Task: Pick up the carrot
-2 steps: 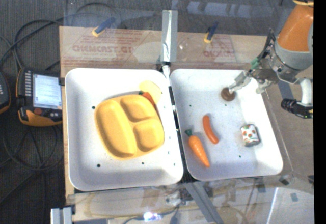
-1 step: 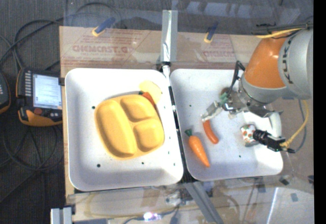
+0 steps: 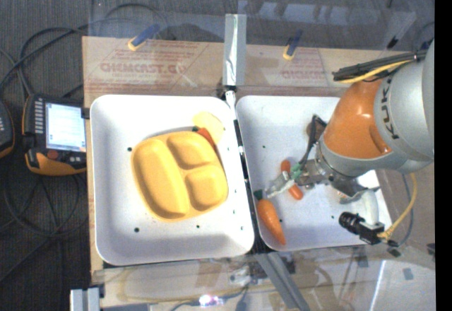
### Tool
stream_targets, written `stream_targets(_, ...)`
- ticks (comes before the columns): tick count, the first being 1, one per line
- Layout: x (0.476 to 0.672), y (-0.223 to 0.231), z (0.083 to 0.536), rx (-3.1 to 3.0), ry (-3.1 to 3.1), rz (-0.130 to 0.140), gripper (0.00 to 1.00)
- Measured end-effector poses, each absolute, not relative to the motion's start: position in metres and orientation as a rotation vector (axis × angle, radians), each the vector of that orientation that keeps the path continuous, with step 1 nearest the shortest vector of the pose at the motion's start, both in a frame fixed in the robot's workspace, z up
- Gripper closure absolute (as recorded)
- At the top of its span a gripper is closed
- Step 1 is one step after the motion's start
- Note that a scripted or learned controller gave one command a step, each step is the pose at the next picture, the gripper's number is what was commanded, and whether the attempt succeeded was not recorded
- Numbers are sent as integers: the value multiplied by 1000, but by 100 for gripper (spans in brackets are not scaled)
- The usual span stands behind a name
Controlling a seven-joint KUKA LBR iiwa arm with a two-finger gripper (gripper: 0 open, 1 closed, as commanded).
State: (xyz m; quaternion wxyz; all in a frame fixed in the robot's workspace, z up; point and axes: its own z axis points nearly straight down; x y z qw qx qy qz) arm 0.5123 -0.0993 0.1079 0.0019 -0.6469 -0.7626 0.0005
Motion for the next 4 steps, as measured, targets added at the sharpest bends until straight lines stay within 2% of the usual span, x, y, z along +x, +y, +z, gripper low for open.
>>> stream_targets(1,491,-115,91,-1296,-2886,-7,0)
stream_targets(2,494,-115,103,-1298,-2891,-13,100)
stream_targets(3,485,-71,183,-1811,-2566,2,100)
stream_targets(4,485,-39,196,-2400,-2027,5,100)
